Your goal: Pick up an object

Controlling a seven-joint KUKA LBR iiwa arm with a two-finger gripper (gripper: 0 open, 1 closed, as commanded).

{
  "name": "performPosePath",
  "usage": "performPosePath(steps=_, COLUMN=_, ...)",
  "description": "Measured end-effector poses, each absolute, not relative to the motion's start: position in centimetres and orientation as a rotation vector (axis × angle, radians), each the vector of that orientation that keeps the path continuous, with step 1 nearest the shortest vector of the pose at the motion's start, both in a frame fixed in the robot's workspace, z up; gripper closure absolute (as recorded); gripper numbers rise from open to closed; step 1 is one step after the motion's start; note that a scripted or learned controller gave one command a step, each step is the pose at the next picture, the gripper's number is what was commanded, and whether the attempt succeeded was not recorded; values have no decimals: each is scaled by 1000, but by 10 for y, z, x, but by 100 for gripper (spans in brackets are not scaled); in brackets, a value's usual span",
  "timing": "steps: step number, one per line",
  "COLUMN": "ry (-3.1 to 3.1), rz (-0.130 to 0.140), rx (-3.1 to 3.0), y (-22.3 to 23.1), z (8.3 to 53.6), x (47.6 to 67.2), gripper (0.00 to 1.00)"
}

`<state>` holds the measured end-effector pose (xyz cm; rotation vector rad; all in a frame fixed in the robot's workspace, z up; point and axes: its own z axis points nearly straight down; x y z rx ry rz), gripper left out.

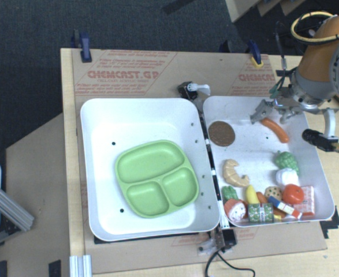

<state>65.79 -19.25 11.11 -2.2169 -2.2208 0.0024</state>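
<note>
Camera view is showing the jaws [271, 112] standing apart and hanging low at the far end of the right bin [325, 180], straddling the near end of an orange sausage [275, 129] that is lying just below them on the bin floor. Nothing is sitting between them yet, so no grasp is holding. The sausage is lying aslant to the opening; closing now is likely to be squeezing it out sideways or pinching only its tip, letting it drop on lifting. A brown disc [222, 133] is lying off to the jaws' side, well apart, and the toy pile [270, 203] is sitting farther down the bin.
</note>
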Motion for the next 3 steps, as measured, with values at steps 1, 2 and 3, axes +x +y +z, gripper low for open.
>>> performPosePath(steps=1, ry=-2208, rz=9, rx=-2222, y=-215, z=83, x=554, gripper=0)
performPosePath(steps=2, ry=-2221, rz=-2, rx=-2225, y=-214, z=95, x=561, gripper=100)
performPosePath(steps=3, ry=-2232, rz=-7, rx=-2213, y=-131, z=84, x=614, gripper=100)
